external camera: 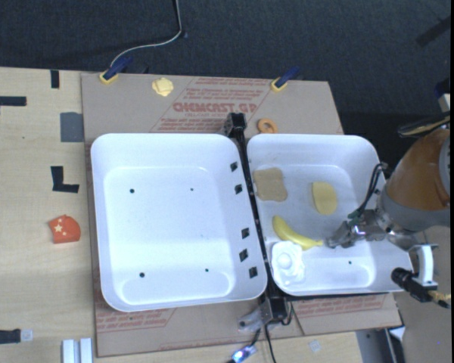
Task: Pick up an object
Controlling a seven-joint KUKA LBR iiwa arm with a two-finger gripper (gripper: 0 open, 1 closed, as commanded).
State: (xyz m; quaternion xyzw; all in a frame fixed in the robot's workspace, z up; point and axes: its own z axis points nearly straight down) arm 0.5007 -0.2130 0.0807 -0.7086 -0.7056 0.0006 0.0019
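Claw (339, 240) of mine is down inside the right bin (361, 148), tip just beside the right end of the banana (293, 235), maybe touching it. Can't tell whether it's apart or together: too small, too dark. Nothing visibly held.

Left to right. Red piece (64, 229) lies on the bench, well apart from both bins. Left bin (100, 203) has bare white floor with a few dark dots. Yellow lump (163, 87) sits on the cardboard (212, 106) above that bin. Orange ring (266, 126) is on the cardboard too, just above the right bin's top left corner.

Inside the right bin: tan slab (271, 184) up by the left wall, white cup (286, 262) in the lower left corner, banana just above the cup and lying at a slant, yellow slab (324, 197) nearer the middle. Then my claw, then my arm coming in over the right rim.

Progress, as I judge it: reach and descent look done, and the banana is the likely target. Grasp unconfirmed, since the banana lies flat on the bin floor. Left to do: clamp on it, lift it clear. If my tip is only at the banana's end, it may slip or spin away.
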